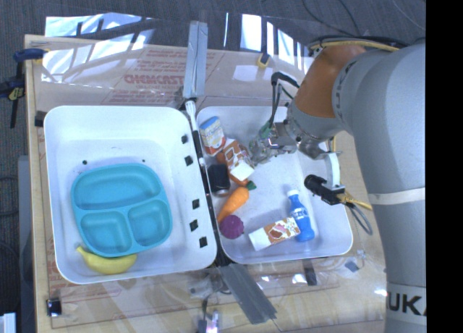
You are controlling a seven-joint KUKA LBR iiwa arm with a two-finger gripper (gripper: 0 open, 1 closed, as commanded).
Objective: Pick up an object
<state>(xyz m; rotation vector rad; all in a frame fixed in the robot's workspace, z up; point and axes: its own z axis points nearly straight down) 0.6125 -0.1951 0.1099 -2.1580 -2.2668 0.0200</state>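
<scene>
The metal claw (265, 145) hangs low in the right shallow white bin (329, 241), near the small brown carton (233, 153); whether it is spread, I cannot tell.

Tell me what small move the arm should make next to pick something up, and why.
Probably lower the gripper slightly onto the small carton beside it. It hovers in the right bin by that clutter, and nothing shows between its jaws.

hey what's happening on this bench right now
A grey KUKA arm reaches in from the right, with its tool low in the right bin beside the small carton. Nothing is visibly held. That bin also holds a carrot, a blue bottle and other toys. The left bin holds a blue tray and a banana.
</scene>
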